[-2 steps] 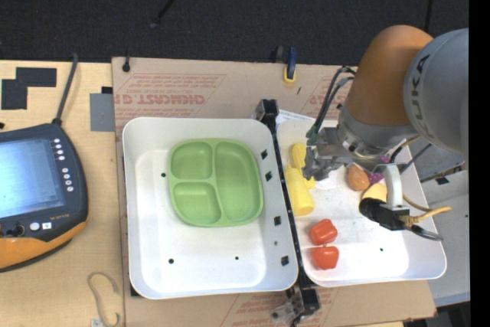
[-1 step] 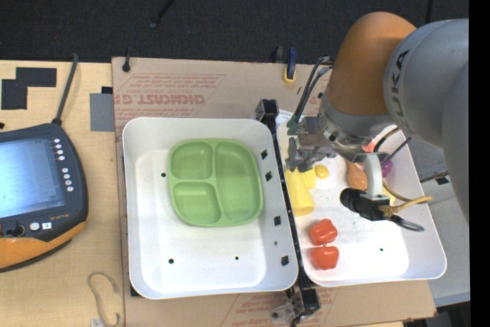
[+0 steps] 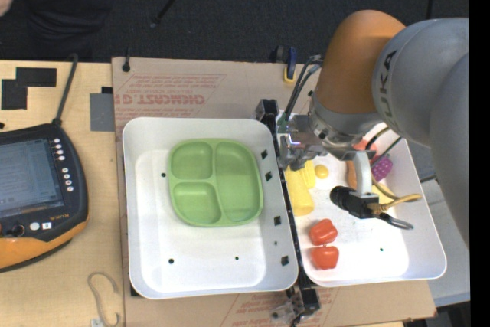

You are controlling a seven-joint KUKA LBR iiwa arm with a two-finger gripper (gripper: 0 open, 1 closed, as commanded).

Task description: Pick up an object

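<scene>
Just beside gripper (image 3: 295,155), 1 oblong yellow toy (image 3: 300,194)

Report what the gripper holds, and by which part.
Cannot tell: the gripper sits by the yellow object in the right bin, but any grip is hidden.

You have two white bins on the counter: the left bin (image 3: 145,241) and the right bin (image 3: 417,260). At the frame's middle you can count one green plate (image 3: 214,184), split into three compartments. Toward the lower right there are two red pieces, the upper red piece (image 3: 323,230) and the lower red piece (image 3: 326,257). Add one yellow block (image 3: 300,189), one small yellow piece (image 3: 321,171) and one purple piece (image 3: 381,166). At the left edge sits one control pendant (image 3: 34,188).
</scene>
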